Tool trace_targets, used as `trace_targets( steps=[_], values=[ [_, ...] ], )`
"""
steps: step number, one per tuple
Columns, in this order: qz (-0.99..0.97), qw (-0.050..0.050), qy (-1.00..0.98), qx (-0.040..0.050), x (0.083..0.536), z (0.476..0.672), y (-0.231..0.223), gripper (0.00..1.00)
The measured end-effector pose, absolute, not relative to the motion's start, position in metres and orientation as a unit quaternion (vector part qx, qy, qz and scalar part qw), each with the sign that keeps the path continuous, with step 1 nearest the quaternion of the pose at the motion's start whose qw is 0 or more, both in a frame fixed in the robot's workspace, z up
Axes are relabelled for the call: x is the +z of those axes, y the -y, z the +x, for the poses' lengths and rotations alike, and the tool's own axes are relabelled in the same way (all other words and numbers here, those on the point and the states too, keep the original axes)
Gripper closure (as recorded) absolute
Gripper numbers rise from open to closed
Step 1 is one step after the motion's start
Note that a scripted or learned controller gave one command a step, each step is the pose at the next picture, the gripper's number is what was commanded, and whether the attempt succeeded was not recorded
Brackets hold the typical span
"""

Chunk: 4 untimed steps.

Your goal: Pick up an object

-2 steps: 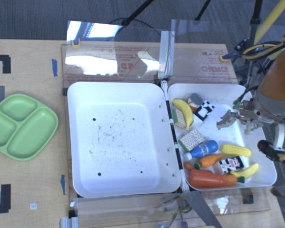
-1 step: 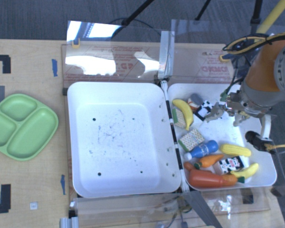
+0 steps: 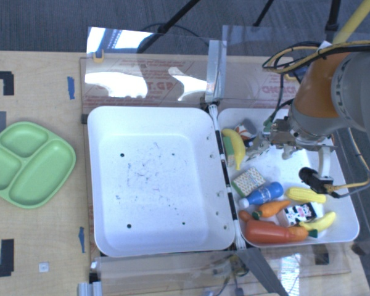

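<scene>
Overhead, the arm (image 3: 333, 97) is reaching into the right bin (image 3: 351, 227), its pincer (image 3: 277, 142) hanging over the far end; whether it is open or gripping anything cannot be told. A banana (image 3: 234, 147) is lying just left of the pincer, with the other toys (image 3: 277, 211) crowding the near side.

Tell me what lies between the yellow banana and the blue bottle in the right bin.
In the camera view, a small speckled green block lies between the banana and the blue bottle, just below the banana's lower tip.
</scene>
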State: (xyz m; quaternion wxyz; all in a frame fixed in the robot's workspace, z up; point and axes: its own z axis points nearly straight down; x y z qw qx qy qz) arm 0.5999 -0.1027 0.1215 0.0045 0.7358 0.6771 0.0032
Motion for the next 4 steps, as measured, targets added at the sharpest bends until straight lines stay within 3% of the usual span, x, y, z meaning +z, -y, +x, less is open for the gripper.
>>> trace_targets(
  steps=[1, 2, 3, 4],
  values=[
    [0.707, 0.009, -0.707, 0.0092, 0.096, 0.568, 0.121, 0.00],
    [0.707, 0.009, -0.707, 0.0091, 0.095, 0.568, 0.121, 0.00],
    [0.683, 0.001, -0.730, 0.0002, 0.126, 0.598, 0.138, 0.00],
    [0.649, -0.003, -0.761, -0.0071, 0.093, 0.628, 0.111, 0.00]
  ],
)
